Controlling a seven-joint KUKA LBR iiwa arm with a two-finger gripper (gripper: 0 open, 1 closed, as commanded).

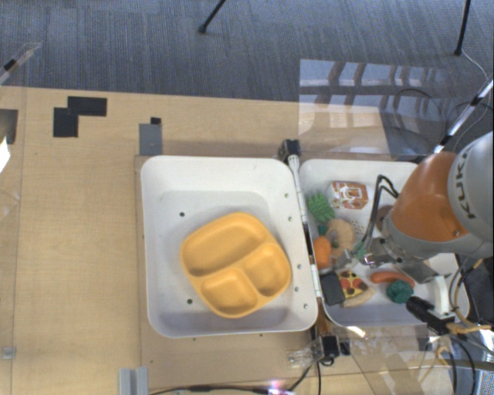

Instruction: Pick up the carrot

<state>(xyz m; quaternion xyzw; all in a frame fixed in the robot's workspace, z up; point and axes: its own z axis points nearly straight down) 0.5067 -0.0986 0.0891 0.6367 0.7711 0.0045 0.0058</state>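
Camera view: you see the carrot (322, 251) lying at the left edge of the right bin (401, 312), green top pointing up-view, hard against the divider — an awkward spot to reach. The gripper (363, 254) hangs just beside it over the toy clutter; you cannot tell how its jaws stand. The yellow plate (235, 264) sits in the left bin (162, 231), so that side plays no part.

This looks like a robotics lab. A pale wooden bench (69, 254) bears two shallow white bins (162, 231) side by side at the frame's centre, with black marker patches (77, 114) taped at upper left. Loose cables (309, 370) trail along the bottom edge, grey carpet (231, 46) fills the top, and what may be tripod legs (212, 17) stand there.
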